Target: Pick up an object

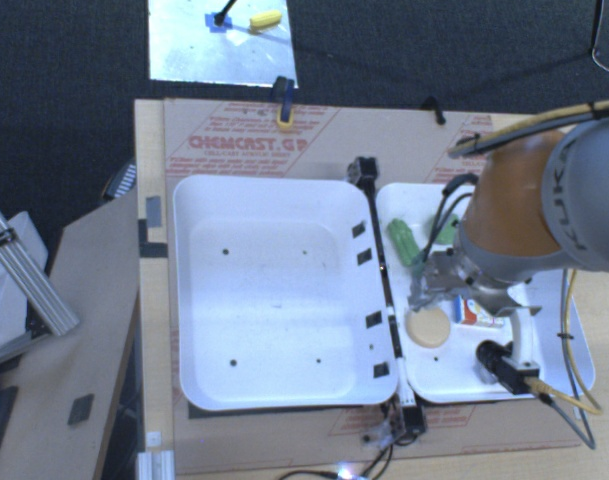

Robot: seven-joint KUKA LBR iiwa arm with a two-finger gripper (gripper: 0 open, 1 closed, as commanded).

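The gripper [425, 290] hangs low in the right bin [396, 204], centre right of the frame, between the green cylinder [402, 240] above and the tan disc [429, 328] just below; how far it is open I cannot tell, and nothing shows in its hold. This reads as the approach before a grasp: next it must settle over one item, likely the disc, and close. The bin's left wall and a red-and-white packet [472, 313] half under the wrist crowd the spot.

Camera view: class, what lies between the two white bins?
In the camera view, a black bar with small black clips runs between the left bin and the right bin.
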